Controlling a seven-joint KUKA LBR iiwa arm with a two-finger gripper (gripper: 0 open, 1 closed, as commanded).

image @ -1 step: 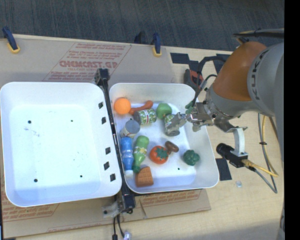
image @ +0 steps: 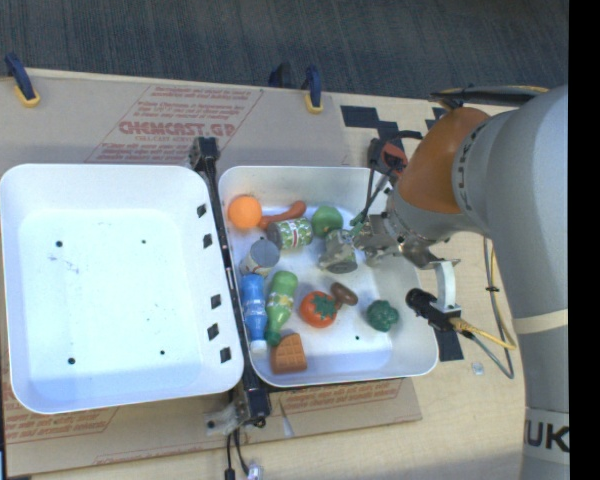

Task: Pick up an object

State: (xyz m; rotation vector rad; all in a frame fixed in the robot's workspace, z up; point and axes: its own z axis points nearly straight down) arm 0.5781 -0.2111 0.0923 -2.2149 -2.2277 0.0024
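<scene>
Approach step: two-finger gripper (image: 342,251), grip state not discernible, low in the right shallow white plastic bin (image: 412,360) beside the round green toy apple (image: 326,218); next move needs closing on one object, then lifting

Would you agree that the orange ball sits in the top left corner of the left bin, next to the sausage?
Not quite: the orange ball is in the top left corner of the right bin, not the left bin. It does lie next to the sausage, as the camera view shows.
</scene>
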